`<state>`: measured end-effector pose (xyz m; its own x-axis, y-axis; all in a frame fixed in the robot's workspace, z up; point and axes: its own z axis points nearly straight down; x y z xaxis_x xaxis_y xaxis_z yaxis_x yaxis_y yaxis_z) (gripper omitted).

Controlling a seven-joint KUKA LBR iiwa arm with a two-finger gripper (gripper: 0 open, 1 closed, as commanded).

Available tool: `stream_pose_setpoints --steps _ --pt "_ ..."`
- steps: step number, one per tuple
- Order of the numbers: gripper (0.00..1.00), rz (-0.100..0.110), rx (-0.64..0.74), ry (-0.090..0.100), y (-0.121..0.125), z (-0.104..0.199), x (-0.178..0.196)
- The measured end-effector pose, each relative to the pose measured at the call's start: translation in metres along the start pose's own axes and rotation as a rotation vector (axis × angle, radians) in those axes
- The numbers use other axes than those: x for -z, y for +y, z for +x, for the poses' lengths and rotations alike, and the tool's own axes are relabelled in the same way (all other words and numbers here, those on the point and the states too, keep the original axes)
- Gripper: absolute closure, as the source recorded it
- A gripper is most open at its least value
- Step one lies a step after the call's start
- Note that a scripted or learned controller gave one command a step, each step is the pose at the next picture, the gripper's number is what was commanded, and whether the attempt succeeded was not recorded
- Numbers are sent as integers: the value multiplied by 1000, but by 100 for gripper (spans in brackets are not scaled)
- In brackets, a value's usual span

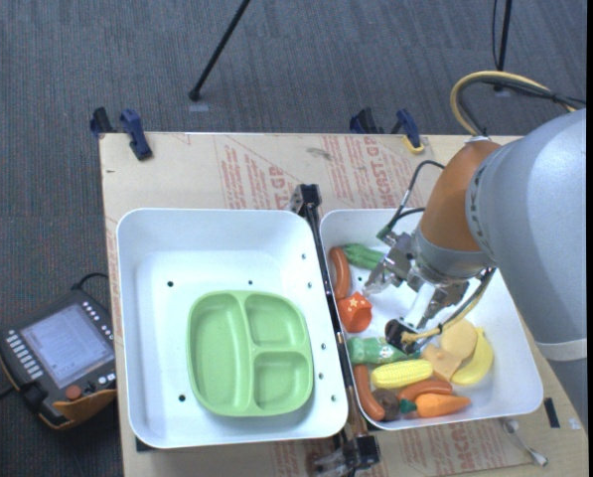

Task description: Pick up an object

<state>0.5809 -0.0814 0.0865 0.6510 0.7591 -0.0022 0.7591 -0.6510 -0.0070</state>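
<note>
Toy pepper (355,312), red-orange, looks the likeliest object to lift. It sits in the bin (522,381) on the view's right, close to that bin's left wall, just beside a brown toy sausage (339,271). It lies apart from the heap of toy corn cob (402,374), banana (478,361) and carrot (440,403) toward the front. The claw (407,301) hangs low over the same bin, just to the pepper's right and near a green toy piece (370,350). From this camera view I cannot tell whether it is spread or pressed together, and nothing can be made out gripped in it. To pick well, I judge it should centre over one piece standing clear of its neighbours, come straight down straddling the narrow side, and close before lifting. The front heap invites a glancing grip or a two-piece catch, and the wall leaves little room beside the pepper. The other bin (147,266) on the counter (207,167) holds a green divided plate (248,351).
</note>
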Motion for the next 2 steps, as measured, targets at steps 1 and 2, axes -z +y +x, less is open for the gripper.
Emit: stream_pose_setpoints --steps 1,2 --pt "0 -4 11 2 45 36 50" --pt "0 0 -64 0 8 5 0"
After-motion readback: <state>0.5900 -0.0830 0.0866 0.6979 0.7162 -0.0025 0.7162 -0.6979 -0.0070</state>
